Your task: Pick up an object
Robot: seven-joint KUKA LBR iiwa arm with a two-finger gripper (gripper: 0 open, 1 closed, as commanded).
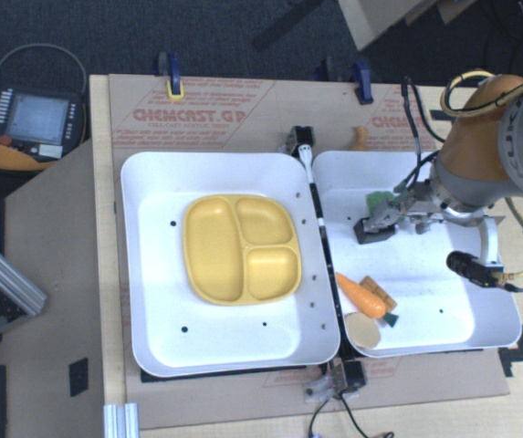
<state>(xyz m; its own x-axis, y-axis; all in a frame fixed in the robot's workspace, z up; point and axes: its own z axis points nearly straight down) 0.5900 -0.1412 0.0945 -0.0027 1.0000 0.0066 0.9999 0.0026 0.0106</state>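
Carrot (360,293) near disc (364,331), gripper (377,227) beyond, yellow plate (241,248) left

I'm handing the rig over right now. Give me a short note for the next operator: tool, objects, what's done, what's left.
Tool: low in the right bin, at its upper left, beside a green object; I cannot tell whether it grips anything.
Objects: carrot and round beige piece at the right bin's lower left; yellow divided plate in the left bin.
Done: no pick confirmed.
Left: grasp and lift one object.
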